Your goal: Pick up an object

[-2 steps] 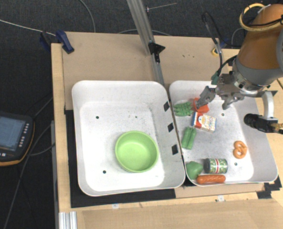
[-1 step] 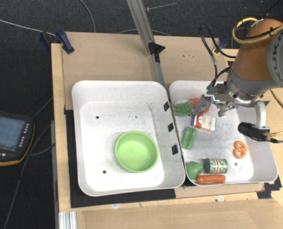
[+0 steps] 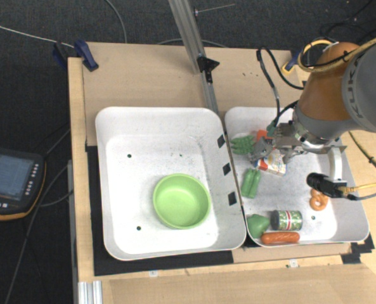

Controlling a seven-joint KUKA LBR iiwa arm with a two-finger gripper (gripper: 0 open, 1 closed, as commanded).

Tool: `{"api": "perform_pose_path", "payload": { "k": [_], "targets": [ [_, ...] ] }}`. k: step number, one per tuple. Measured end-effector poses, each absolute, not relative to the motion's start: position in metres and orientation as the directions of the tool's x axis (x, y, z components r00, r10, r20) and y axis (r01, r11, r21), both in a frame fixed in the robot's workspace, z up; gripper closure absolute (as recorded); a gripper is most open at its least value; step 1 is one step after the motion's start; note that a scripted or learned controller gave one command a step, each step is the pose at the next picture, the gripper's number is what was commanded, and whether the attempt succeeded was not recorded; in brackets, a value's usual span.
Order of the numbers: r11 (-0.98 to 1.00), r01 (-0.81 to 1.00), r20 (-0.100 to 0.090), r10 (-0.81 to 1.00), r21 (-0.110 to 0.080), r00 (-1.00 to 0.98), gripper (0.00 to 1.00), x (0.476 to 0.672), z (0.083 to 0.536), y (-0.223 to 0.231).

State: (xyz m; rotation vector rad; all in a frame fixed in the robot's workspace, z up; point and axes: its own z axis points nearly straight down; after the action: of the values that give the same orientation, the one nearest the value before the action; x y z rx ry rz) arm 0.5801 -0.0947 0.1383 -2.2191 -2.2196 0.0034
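My gripper (image 3: 272,149) is low in the upper middle of the right bin (image 3: 346,223), directly over a small white, red and yellow packet (image 3: 274,166). Whether it touches the packet is unclear. A green leafy toy (image 3: 241,145) lies just left of the gripper. Below it, a green bottle-shaped piece (image 3: 250,183) rests against the bin's left wall. Along the front edge sit a green lump (image 3: 257,224), a small can with a green label (image 3: 286,219) and an orange-red sausage (image 3: 281,237). An orange ring-shaped piece (image 3: 317,201) lies to the right.
The left bin (image 3: 124,170) holds a light green bowl (image 3: 182,200). A metal post (image 3: 191,30) rises behind the bins. Black clips (image 3: 228,170) line the divider. Cables (image 3: 273,87) run across the bench behind the right bin. A black fitting (image 3: 322,183) on the arm hangs over the right bin.
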Motion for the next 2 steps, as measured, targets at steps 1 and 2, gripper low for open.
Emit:
{"api": "perform_pose_path", "payload": {
  "k": [1,2],
  "targets": [
    [0.001,1.0,0.0,1.0,0.001,-0.001,1.0,0.581,0.151,-0.095],
    [0.001,1.0,0.0,1.0,0.005,-0.001,1.0,0.58,0.213,-0.09]
  ]
}}
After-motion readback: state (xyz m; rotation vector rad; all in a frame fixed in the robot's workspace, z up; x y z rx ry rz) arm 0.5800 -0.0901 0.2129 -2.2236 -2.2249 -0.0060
